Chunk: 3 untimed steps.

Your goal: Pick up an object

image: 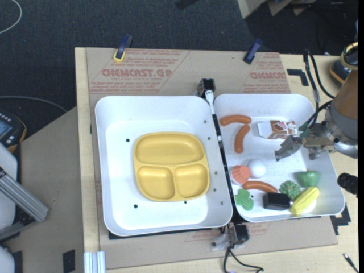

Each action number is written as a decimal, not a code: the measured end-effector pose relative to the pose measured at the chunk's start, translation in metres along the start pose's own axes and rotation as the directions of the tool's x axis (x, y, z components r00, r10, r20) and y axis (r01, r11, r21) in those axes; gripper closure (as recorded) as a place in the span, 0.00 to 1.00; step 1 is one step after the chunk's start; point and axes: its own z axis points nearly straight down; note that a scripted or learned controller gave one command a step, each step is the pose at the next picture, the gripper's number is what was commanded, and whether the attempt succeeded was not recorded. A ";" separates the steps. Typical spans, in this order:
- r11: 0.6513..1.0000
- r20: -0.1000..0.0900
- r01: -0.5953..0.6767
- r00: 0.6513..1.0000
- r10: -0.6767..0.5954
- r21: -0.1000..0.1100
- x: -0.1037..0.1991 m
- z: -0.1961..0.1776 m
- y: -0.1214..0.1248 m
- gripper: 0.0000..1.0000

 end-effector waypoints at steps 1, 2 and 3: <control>1.000 0.003 0.003 1.000 -0.003 -0.012 0.000 -0.006 0.003 0.00; 1.000 0.001 0.002 1.000 -0.002 -0.008 -0.004 0.039 -0.003 0.00; 1.000 0.001 0.003 1.000 -0.003 -0.008 -0.001 0.082 -0.005 0.00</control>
